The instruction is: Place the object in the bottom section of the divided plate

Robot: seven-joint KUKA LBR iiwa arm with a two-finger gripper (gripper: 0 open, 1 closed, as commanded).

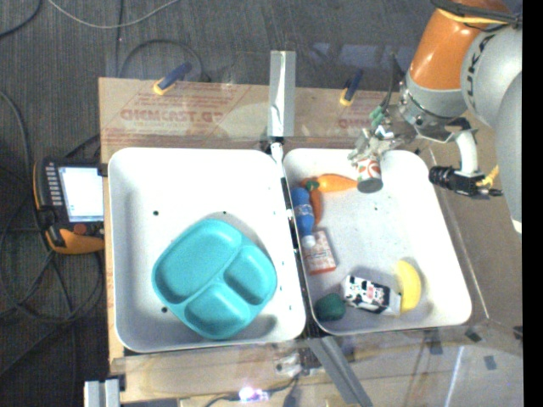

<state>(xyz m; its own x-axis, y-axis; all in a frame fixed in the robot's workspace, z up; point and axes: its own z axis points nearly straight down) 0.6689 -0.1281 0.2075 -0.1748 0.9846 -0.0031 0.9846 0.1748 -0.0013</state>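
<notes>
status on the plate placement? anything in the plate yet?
Done: nothing; the turquoise divided plate in the left white bin holds no object. In hand: the gripper is over the right bin's top edge by a small red-and-white can; grasp unclear. Left: pick, carry, place in bottom section.

Two bins sit side by side on the desk [127,108]. The plate [215,276] lies in the left bin [136,193], toward its near right part. In the right bin [441,244], a bottle [303,210] lies along the left wall, with a carrot [333,183] just behind and right of it and a packet [319,253] just in front. A carton [367,294] lies near the front, between a ball [332,307] on its left and a banana [409,284] on its right. The pincer [372,155] hangs over the bin's far edge. A pendant [69,203] lies left of the bins.
</notes>
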